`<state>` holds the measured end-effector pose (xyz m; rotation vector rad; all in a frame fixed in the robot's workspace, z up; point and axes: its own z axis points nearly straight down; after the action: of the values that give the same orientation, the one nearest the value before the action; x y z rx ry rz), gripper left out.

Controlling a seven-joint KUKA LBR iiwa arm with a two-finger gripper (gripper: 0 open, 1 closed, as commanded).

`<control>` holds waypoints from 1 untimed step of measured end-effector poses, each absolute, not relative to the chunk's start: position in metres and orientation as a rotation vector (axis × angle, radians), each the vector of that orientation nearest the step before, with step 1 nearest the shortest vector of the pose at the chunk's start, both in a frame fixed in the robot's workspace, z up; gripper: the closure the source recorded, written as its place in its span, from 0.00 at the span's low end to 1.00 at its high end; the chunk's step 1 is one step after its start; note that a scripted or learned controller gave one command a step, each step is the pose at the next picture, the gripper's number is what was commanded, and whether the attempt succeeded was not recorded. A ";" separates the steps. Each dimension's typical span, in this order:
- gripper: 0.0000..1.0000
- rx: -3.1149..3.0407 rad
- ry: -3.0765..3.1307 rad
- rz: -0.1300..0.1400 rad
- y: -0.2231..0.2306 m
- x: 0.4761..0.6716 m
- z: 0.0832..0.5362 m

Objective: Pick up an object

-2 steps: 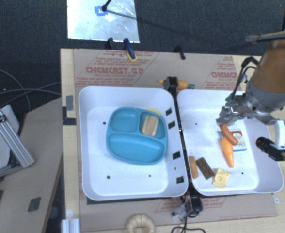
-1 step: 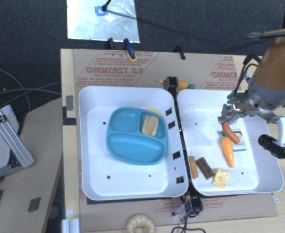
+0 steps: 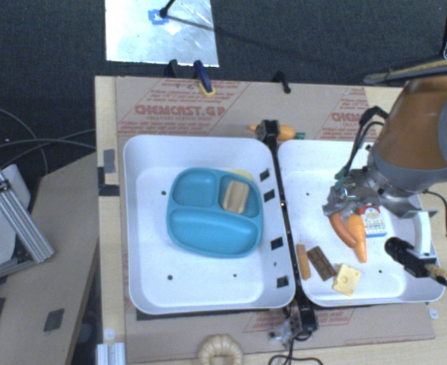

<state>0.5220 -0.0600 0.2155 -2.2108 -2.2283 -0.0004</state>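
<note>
Claw (image 3: 347,204) low in the right bin (image 3: 315,166), right at the carrot (image 3: 350,233) top; cannot tell its state. Blue plate (image 3: 208,226) in left bin (image 3: 151,204)

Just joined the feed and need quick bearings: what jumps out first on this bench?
The blue divided plate in the middle of the left bin stands out most, with a tan bread-like piece in its upper right compartment. In the right bin, the gripper hangs right over an orange carrot. Nearer the front edge lie a brown bar and a yellow cheese wedge.
</note>
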 end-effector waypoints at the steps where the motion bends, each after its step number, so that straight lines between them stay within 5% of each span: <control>1: 1.00 -2.215 -2.229 -0.001 -0.056 0.520 0.215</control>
<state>0.5196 -0.0556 0.2151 -2.2147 -2.2287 -0.0011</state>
